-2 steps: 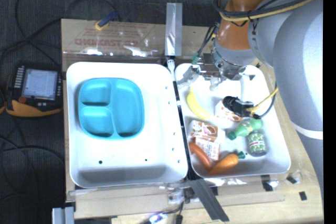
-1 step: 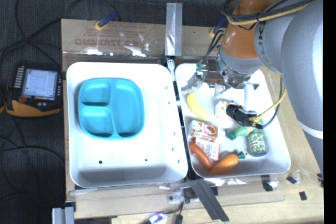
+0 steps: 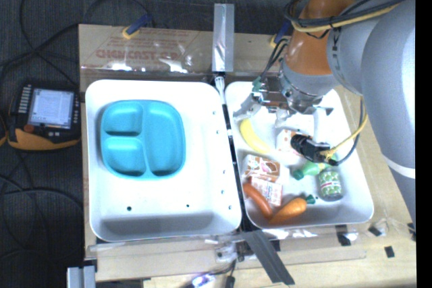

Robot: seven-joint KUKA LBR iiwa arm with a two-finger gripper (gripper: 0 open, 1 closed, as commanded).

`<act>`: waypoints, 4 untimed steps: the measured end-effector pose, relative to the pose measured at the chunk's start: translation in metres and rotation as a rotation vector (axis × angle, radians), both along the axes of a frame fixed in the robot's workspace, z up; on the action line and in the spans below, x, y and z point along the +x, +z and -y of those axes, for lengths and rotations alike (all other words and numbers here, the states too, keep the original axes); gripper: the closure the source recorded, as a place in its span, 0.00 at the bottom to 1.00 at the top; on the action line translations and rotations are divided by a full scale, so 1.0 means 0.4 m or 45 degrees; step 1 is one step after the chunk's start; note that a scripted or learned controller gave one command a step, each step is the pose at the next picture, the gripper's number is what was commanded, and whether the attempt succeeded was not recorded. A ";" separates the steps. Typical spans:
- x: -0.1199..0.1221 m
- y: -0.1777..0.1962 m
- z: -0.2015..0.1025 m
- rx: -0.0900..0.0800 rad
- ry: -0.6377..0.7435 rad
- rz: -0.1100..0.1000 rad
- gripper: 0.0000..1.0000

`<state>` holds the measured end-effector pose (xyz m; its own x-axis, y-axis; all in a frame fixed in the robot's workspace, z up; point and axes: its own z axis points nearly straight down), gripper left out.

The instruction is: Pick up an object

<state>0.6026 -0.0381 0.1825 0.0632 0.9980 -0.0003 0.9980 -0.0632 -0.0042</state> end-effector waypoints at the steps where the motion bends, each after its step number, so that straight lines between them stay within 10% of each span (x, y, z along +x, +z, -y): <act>1: 0.131 0.079 -0.059 -0.003 -0.027 0.003 0.00; 2: 0.011 0.000 0.064 -0.005 -0.110 0.000 0.00; 3: 0.077 -0.235 0.144 -0.003 0.045 0.016 0.00; 4: 0.077 -0.235 0.144 -0.002 0.045 0.016 0.00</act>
